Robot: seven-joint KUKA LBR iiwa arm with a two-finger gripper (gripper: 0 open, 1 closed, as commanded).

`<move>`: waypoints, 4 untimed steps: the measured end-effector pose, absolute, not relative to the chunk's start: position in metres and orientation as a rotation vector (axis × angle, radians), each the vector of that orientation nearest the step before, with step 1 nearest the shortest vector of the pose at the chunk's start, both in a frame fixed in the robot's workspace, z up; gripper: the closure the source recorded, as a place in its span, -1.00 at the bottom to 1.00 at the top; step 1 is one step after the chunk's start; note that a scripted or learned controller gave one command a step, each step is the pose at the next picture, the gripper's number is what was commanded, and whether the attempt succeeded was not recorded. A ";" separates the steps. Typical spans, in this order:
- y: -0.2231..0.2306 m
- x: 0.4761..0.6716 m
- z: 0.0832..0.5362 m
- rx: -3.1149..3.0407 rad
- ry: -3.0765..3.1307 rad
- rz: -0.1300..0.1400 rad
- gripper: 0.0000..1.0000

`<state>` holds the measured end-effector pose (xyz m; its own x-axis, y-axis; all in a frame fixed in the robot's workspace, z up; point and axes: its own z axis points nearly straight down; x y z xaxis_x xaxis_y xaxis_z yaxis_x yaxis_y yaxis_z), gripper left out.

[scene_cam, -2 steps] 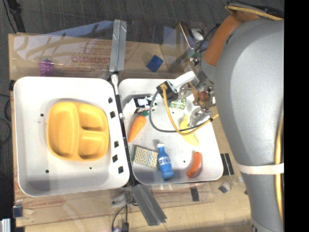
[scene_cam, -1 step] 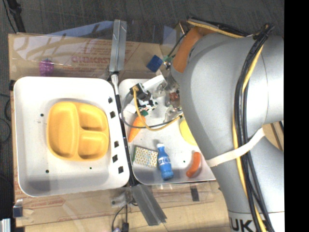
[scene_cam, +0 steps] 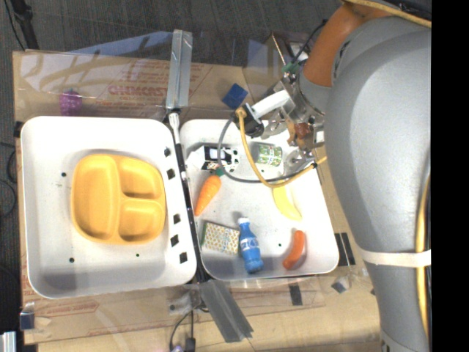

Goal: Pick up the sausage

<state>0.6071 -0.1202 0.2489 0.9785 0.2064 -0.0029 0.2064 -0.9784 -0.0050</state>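
Gripper (scene_cam: 302, 144) over the right bin's (scene_cam: 324, 218) far right; whether its fingers are apart or together, I cannot tell.
Sausage (scene_cam: 294, 248) lies near-right in that bin, bottle (scene_cam: 249, 245) left of it, banana (scene_cam: 286, 200) and carrot (scene_cam: 207, 193) farther back.

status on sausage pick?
Gripper over right bin's back edge. Sausage loose at front right corner. Banana lies between them.

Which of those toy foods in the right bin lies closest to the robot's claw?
The yellow banana, just below the gripper; the carrot and sausage lie farther off.
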 end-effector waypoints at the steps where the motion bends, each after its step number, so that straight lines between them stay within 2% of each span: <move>1: -0.146 0.542 0.135 -3.120 -0.324 0.012 -1.00; 2: -0.103 0.631 0.096 -3.120 -0.325 0.013 -1.00; 3: -0.136 0.543 0.217 -3.121 -0.332 0.006 -1.00; 4: -0.202 0.475 0.143 -3.093 -0.522 0.008 -1.00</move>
